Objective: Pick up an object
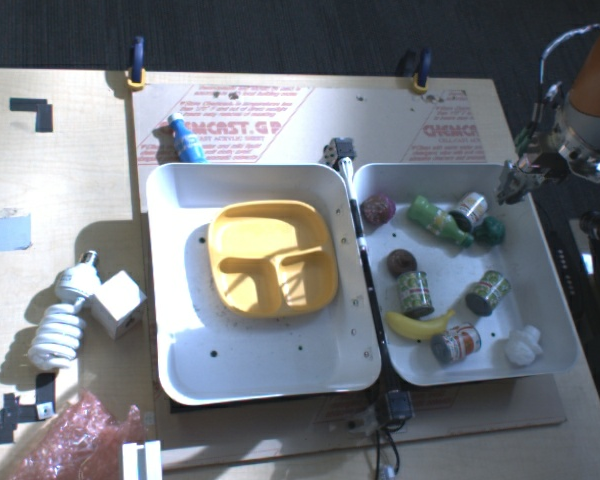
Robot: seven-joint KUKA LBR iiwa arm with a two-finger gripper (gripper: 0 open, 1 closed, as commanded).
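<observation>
Green, the plastic bottle [438,220] lies in the right bin [550,268] just left of and slightly below the claw [513,185], its long axis slanting down-right, cap end nearest. Whether the claw is open or closed, I cannot tell.

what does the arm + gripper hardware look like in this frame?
Grey arm with an orange band above the wrist. A thin grey cable loops beside it. The gripper is small, dark metal with pale highlights; its fingers are too small and blurred to describe.
</observation>
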